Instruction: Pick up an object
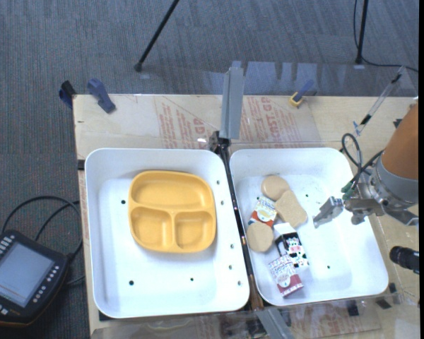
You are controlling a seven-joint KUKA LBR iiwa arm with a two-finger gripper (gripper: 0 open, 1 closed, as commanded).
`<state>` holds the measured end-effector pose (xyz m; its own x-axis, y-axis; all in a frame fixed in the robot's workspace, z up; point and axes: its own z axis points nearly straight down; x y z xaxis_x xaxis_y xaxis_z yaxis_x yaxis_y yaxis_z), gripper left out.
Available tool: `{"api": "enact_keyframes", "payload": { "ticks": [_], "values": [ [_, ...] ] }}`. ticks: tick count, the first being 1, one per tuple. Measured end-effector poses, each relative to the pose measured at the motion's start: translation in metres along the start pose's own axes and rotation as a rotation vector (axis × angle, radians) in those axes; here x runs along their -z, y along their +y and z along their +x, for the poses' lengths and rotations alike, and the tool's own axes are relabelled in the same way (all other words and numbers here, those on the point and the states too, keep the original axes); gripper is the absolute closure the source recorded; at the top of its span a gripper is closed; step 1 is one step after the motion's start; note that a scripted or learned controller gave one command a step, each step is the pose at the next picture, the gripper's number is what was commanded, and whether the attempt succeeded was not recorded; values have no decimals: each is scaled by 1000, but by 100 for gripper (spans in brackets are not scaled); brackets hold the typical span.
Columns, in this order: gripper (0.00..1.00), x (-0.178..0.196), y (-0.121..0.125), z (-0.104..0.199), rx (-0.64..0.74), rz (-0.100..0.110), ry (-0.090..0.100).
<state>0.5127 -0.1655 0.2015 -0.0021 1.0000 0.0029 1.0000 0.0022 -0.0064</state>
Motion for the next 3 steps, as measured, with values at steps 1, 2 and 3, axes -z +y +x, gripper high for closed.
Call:
{"api": "enact_keyframes", "payload": {
  "ticks": [1, 2, 3],
  "values": [
    [0, -96, 16, 60, 156, 1, -1],
    [100, -88, 16, 60, 150, 4, 2],
    [100, -16, 90, 100, 39, -1, -3]
  ]
}}
